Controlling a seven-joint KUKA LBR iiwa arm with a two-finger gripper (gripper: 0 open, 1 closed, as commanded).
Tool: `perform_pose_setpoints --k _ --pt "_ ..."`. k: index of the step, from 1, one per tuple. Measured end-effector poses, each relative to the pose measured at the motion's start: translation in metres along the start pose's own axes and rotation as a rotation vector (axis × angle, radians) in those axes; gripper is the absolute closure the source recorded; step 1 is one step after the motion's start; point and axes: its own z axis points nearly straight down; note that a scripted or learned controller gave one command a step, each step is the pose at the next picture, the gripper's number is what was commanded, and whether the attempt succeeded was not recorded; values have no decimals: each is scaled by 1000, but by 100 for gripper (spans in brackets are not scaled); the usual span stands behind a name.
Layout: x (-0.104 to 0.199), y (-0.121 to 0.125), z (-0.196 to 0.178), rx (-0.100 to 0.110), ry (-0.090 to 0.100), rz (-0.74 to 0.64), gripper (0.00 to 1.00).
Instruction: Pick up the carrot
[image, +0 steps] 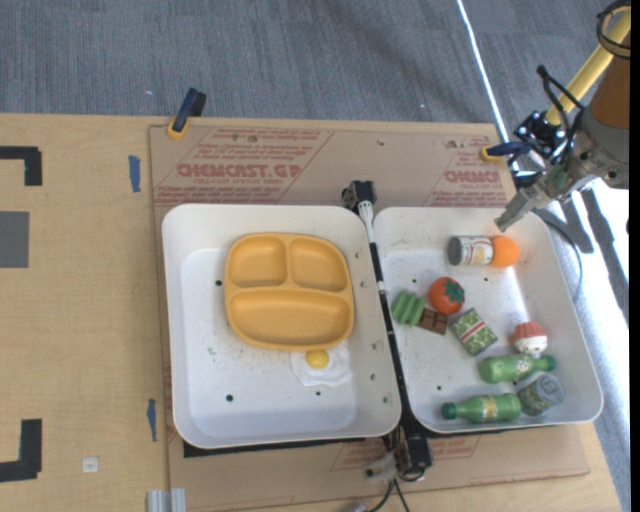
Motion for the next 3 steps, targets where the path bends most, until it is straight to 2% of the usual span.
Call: perform_pose_setpoints --k 1,2,3 --pt "-5 -9 122 21 32 -179 0" --pt "-9 -7 109 7 11 -178 100" --pt "23 11 28 1 1 210 100"
